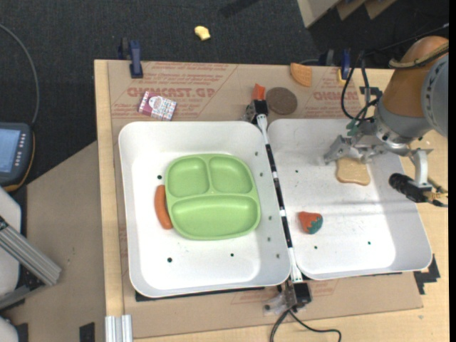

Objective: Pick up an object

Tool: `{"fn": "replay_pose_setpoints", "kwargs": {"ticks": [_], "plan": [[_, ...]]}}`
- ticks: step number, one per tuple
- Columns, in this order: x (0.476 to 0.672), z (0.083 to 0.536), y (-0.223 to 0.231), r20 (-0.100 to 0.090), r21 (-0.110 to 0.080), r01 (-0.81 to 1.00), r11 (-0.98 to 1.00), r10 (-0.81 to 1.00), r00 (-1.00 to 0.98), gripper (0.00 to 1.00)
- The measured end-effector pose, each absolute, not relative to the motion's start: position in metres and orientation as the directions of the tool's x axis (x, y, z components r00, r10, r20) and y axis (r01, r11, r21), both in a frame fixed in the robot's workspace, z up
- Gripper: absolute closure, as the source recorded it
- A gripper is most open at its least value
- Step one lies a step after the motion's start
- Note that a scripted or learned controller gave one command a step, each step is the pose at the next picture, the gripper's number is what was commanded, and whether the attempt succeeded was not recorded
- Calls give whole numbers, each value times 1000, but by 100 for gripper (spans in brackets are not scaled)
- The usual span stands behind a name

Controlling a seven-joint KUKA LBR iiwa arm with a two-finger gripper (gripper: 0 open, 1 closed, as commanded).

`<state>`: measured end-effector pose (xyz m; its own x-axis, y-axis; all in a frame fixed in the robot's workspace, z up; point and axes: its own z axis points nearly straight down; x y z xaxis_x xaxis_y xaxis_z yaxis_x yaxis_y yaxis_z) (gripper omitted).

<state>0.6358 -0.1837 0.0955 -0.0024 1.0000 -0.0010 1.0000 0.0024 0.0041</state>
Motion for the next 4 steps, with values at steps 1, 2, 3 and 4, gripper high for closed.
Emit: {"fn": "replay_pose_setpoints", "kwargs": {"ticks": [1, 2, 3, 4], "plan": [[621, 88, -185, -2, 8, 1000, 1, 1000, -1, 0], [622, 100, -186, -6, 13, 1000, 2, 1000, -2, 100], [622, 99, -186, -6, 11, 1000, 1, 1000, -1, 0], [609, 88, -192, -3, 9, 1000, 0, 1000, 0, 0]]}}
